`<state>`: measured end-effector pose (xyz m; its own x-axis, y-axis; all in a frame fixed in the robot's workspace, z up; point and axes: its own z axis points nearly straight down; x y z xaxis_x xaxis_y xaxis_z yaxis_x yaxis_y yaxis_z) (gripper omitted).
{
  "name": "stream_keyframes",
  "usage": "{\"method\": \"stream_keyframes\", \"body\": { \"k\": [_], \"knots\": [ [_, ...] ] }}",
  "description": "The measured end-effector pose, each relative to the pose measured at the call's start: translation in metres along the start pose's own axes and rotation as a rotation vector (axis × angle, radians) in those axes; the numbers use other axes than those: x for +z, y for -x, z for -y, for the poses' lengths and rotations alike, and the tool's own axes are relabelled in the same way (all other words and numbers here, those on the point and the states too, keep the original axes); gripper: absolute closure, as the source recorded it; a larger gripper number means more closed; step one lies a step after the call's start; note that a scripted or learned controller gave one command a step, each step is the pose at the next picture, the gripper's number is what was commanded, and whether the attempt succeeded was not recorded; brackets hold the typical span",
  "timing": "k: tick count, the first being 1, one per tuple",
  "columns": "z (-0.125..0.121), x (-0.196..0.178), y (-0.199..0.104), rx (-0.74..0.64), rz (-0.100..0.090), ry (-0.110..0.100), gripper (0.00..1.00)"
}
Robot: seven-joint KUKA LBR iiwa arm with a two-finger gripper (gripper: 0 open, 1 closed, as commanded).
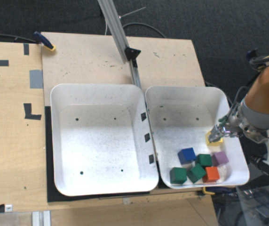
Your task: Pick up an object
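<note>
Several small blocks lie in the near right corner of the right bin: a blue one, three green ones, an orange one, a purple one and a yellow one. My gripper reaches in over the bin's right wall and sits low, directly on top of the yellow block, which it partly hides. No block is seen lifted off the bin floor.
The left bin has a bare speckled floor. A slanted metal rail runs from the top of the view down to the divide between the bins. The arm's grey wrist and orange band hang over the right bin's right edge.
</note>
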<state>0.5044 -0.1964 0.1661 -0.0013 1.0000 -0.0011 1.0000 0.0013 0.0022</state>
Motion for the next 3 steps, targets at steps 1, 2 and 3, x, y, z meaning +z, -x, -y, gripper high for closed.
{"method": "stream_keyframes", "body": {
  "k": [1,2,3],
  "knots": [
    [-0.001,-0.051,0.0,0.0,0.001,0.002,1.0],
    [-0.024,-0.056,-0.058,-0.006,-0.003,-0.002,1.0],
    [-0.03,-0.05,-0.113,-0.005,-0.003,-0.003,1.0]
  ]
}}
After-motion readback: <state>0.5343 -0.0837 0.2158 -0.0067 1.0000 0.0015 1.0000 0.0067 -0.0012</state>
